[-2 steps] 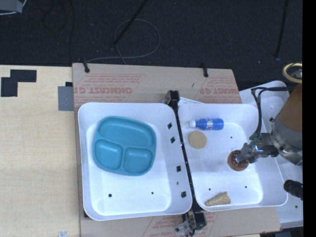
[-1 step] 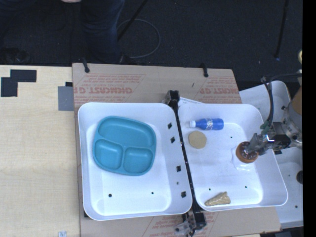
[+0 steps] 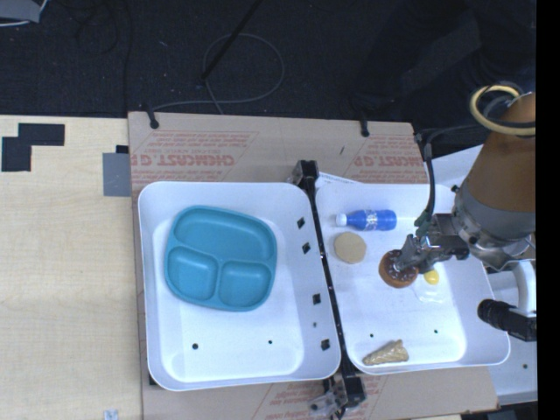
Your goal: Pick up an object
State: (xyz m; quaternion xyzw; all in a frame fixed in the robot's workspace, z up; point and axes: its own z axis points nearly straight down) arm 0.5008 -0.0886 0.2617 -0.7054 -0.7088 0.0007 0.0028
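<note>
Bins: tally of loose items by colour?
Blue: 2, divided plate in left bin, bottle in right bin
Tan: 2, round disc, cone-shaped piece
Brown: 1, round object under the hand
Yellow: 1, small piece
Total: 6

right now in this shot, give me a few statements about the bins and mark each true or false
1. The blue divided plate lies in the left bin. True.
2. The small bottle with the blue label lies in the left bin. False: it lies in the right bin, near its far wall.
3. The claw is over the right bin, right at a brown round object. True.
4. The tan cone-shaped piece sits on the blue plate. False: it lies near the front edge of the right bin.
5. The round tan disc lies just in front of the bottle. True.
6. The left bin holds several loose items. False: it holds the plate alone.
</note>
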